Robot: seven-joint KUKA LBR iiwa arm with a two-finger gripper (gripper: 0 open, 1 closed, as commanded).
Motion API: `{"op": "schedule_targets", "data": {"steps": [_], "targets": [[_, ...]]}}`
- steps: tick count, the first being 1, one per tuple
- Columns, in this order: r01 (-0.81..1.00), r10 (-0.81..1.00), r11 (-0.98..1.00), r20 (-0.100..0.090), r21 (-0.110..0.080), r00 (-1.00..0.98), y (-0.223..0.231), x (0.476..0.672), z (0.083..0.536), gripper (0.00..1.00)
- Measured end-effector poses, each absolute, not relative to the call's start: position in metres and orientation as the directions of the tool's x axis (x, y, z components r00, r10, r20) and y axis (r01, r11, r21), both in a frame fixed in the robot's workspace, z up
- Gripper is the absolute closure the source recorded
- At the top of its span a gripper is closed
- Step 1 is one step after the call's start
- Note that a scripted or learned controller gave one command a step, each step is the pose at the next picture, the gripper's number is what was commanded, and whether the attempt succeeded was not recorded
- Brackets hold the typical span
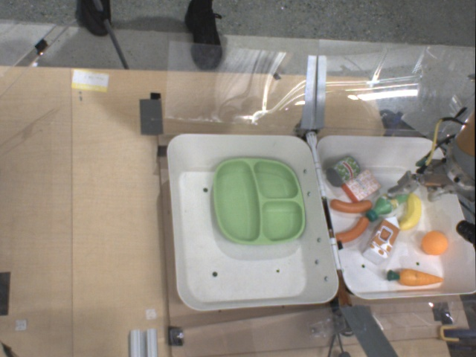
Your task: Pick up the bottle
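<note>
Clutter crowds the right bin (446,151), which is why the approach looks awkward: the bottle (381,207), a small green piece, lies near the bin's middle, wedged among neighbours. A banana (411,212) lies just beside it toward the bin's right edge, a sausage (348,206) sits toward the left edge, and a small carton (381,242) lies toward the near edge. The hand (408,184) reaches in over the right edge and hangs just above and beside the bottle, toward the far edge. This seems a line-up for a descent, though nothing shows gripped. Whether the hand is open or closed I cannot tell; it is too small and blurred. The left bin (186,199) carries a green divided plate (238,199) at its centre, well apart from the work.
</note>
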State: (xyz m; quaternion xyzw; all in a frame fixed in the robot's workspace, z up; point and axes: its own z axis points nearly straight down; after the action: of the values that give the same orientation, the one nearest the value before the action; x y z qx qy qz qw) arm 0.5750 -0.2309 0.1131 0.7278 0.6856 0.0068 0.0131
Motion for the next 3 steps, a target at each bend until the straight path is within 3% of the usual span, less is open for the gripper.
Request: {"op": "schedule_targets", "data": {"steps": [1, 2, 3], "targets": [[0.999, 1.000, -0.015, -0.010, 0.041, 0.015, -0.173, 0.556, 0.107, 0.00], [0.999, 0.999, 0.039, -0.001, 0.007, -0.039, -0.130, 0.550, 0.092, 0.00], [0.991, 0.991, 0.135, -0.002, 0.004, -0.135, -0.128, 0.461, 0.091, 0.00]]}}
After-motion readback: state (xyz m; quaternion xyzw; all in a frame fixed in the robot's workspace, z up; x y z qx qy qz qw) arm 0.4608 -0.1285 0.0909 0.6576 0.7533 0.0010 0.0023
